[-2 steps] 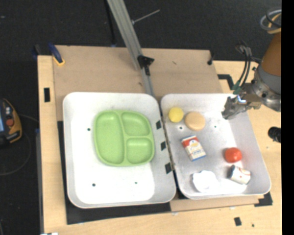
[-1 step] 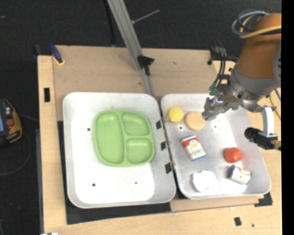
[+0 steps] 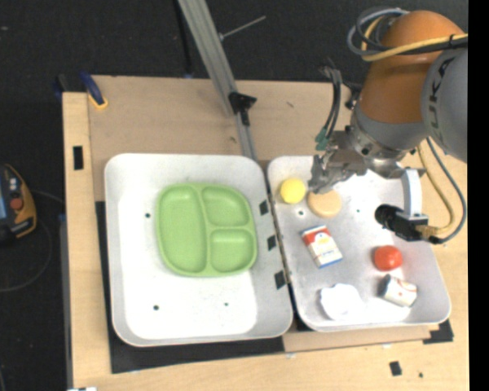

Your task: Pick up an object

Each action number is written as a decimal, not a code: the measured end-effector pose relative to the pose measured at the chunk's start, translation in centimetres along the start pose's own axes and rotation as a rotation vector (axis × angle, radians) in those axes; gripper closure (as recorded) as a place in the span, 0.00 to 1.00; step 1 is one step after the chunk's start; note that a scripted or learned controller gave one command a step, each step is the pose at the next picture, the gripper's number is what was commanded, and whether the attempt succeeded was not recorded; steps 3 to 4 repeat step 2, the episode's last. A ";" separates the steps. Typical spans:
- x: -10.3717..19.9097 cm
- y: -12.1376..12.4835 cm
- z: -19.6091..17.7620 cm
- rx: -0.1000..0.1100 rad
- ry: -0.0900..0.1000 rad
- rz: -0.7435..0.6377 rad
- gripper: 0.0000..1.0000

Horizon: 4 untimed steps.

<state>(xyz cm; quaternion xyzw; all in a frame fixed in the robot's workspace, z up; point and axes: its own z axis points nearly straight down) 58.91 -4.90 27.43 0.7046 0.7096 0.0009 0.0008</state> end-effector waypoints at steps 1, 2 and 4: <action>4.7 0.9 -0.1 0.001 0.000 0.001 1.00; 10.3 1.4 1.9 0.004 0.000 0.000 1.00; 10.3 1.4 1.9 0.004 0.000 0.000 1.00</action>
